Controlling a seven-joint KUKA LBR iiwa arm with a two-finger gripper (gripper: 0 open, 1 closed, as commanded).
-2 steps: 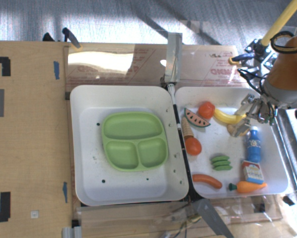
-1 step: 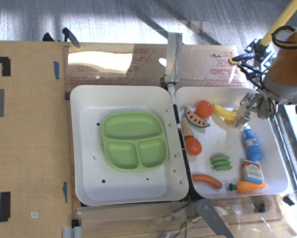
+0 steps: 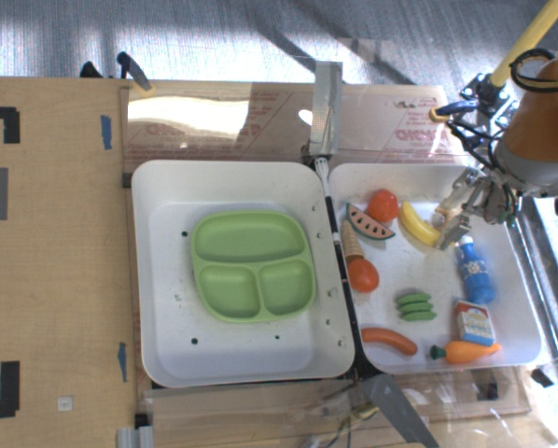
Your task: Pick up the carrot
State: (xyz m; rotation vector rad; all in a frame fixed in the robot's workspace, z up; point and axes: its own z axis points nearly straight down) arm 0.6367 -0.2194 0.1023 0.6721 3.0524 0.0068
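Observation:
The carrot point(image 3: 467, 351), orange with a small green top, lies flat at the front right corner of the right bin point(image 3: 526, 278), just below a small red carton point(image 3: 472, 322). My gripper point(image 3: 453, 224) hovers over the back of the same bin, well behind the carrot. It sits between the right end of a yellow banana point(image 3: 415, 226) and the cap of a blue bottle point(image 3: 474, 272). It looks open, with nothing between its fingers.
The right bin also holds a watermelon slice point(image 3: 369, 224), a red tomato point(image 3: 383, 203), a cone with a red ball point(image 3: 358, 269), green pea pods point(image 3: 414, 304) and a sausage point(image 3: 388, 341). A green divided plate point(image 3: 253, 265) lies in the left bin point(image 3: 158, 250).

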